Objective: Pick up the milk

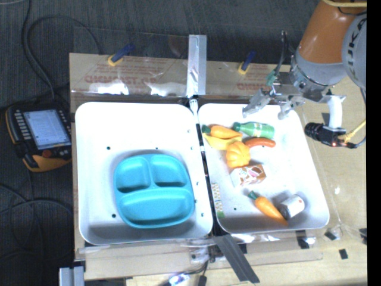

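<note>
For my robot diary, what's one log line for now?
gripper: open, above right bin's far edge | milk: lying mid-bin, untouched

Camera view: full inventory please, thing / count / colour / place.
Shallow plastic bins: 2, white, side by side on the bench.
Divided plastic plate: 1, blue, left bin.
Toy bottle: 1, green with white label, right bin, far end.
Toy banana: 1, yellow-orange, right bin, left of the bottle.
Toy sausage: 1, red-orange, just below the bottle.
Toy pumpkin: 1, orange, right bin, middle.
Small milk carton: 1, white with brown print, below the pumpkin.
Toy carrot: 1, orange with green top, right bin, near end.
Small can: 1, grey and white, beside the carrot.
Handheld pendant: 1, black and orange, floor at left.
Clamps: 2, blue and yellow, bench's far edge.
Two-finger gripper: 1, grey, above the right bin's far edge, open, holding nothing.
</note>
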`<state>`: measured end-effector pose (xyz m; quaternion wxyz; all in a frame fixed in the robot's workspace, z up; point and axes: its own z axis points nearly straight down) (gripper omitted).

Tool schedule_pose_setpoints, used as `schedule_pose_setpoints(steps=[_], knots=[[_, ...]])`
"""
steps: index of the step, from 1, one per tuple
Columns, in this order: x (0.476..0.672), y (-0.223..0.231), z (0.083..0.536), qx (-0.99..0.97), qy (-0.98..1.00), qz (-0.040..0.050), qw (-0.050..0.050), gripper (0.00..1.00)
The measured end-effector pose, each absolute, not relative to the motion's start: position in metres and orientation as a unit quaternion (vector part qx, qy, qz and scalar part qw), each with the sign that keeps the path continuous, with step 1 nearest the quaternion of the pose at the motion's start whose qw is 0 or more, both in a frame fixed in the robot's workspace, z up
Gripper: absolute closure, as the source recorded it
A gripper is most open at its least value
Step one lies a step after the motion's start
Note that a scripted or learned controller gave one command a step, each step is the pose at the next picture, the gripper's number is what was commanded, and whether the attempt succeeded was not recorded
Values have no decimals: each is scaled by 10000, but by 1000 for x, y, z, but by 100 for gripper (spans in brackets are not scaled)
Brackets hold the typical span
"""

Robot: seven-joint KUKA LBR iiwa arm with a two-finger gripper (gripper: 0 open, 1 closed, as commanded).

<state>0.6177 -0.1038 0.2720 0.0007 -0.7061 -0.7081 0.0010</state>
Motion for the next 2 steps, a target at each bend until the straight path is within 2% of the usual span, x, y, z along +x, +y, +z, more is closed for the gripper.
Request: schedule_pose_setpoints(steps=[1,2], knots=[[559,-50,196,-7132,-7009,14,16,0],[625,-41,206,-7436,-6687,15,6,0]])
